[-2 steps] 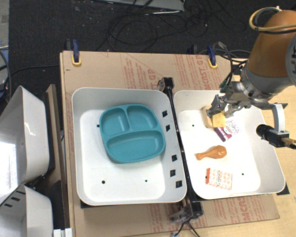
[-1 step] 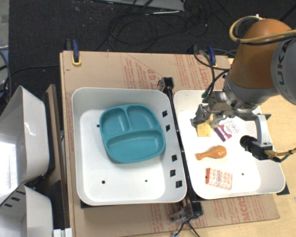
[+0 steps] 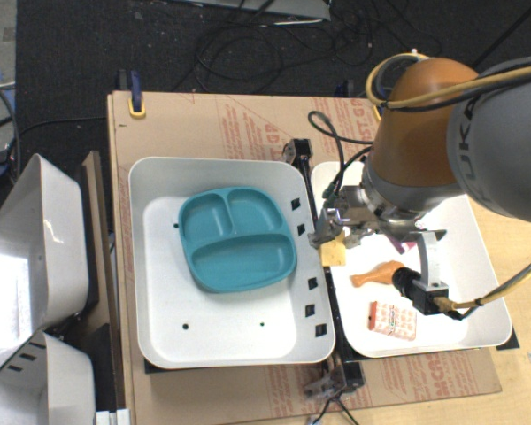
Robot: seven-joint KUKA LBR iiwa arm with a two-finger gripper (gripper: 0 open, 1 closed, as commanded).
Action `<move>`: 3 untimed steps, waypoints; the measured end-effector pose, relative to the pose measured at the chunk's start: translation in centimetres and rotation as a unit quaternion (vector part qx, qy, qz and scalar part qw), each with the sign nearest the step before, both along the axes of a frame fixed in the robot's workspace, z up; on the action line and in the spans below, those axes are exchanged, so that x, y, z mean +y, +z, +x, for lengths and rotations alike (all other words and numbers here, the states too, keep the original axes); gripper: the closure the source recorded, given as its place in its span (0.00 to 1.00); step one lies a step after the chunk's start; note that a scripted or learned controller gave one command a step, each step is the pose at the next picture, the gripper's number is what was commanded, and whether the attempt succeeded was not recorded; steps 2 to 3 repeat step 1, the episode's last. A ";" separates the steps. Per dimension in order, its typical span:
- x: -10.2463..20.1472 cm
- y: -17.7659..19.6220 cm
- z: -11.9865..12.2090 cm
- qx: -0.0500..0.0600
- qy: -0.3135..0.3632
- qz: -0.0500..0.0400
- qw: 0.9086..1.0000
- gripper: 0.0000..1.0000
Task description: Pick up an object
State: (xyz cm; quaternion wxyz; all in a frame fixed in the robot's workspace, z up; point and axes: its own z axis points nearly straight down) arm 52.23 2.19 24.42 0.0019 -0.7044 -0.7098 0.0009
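Note:
My gripper point(image 3: 334, 237) hangs over the strip between the two bins, under the grey arm with its orange band point(image 3: 420, 122). A small yellow block point(image 3: 334, 254) sits between its fingertips, lifted above the inner rim of the right bin point(image 3: 478, 326). An orange carrot-shaped toy point(image 3: 378, 275) lies just right of the gripper on the right bin's floor. A white packet with red print point(image 3: 393, 319) lies nearer the front. The arm hides much of the right bin's back half.
A teal divided plate point(image 3: 237, 237) lies in the left bin point(image 3: 159, 326). A black cable fitting point(image 3: 420, 292) hangs off the arm over the right bin. White tubs point(image 3: 35, 255) stand off the bench at the left.

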 end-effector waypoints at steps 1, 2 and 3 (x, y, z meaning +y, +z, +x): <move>4.8 -1.7 -2.0 0.000 0.000 0.000 1.000 1.00; 4.8 -1.7 -2.0 0.000 0.000 0.000 1.000 1.00; 4.8 -1.7 -2.0 0.000 0.000 0.000 1.000 1.00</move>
